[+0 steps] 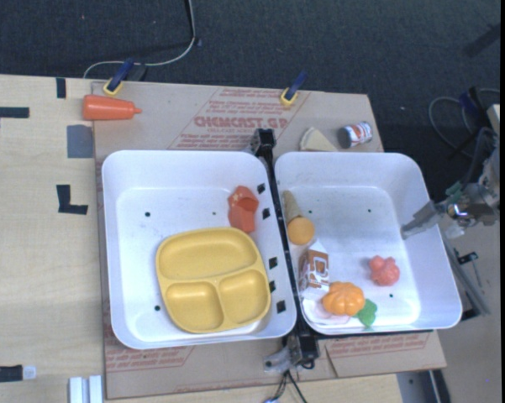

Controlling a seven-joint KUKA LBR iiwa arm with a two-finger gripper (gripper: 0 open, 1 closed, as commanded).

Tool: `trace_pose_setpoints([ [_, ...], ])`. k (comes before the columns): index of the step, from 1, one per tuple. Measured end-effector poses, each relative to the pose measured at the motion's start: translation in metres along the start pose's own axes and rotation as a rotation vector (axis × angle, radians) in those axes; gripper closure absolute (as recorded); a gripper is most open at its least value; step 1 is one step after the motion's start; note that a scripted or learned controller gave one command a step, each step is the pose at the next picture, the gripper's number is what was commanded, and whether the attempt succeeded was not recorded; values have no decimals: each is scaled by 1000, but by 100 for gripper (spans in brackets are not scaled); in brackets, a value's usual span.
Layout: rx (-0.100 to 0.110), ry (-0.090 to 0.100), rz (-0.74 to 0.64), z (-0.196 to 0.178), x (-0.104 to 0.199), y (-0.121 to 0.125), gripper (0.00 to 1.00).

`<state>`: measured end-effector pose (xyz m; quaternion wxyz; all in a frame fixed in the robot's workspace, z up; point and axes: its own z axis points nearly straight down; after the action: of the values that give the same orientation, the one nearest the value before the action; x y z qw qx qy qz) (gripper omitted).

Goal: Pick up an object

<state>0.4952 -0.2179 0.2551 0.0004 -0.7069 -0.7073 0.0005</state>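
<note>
The right bin holds several small objects. A pink-red lumpy toy lies toward its right side. At the front sit an orange pumpkin-like toy with a green piece beside it. A brown and white carton and an orange ball on a cone lie along the left wall. My gripper hangs over the bin's right rim, its grey tip pointing in toward the bin, above and right of the pink-red toy. Nothing shows in its grasp.
The left bin holds a yellow divided plate and an orange-red cup. Behind the bins lie an orange bottle, a small can and a beige wedge. Clamps pin the cardboard.
</note>
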Motion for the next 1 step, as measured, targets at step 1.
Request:
trace_pose_setpoints([
  [1,3,1,-1,67,8,25,0],
])
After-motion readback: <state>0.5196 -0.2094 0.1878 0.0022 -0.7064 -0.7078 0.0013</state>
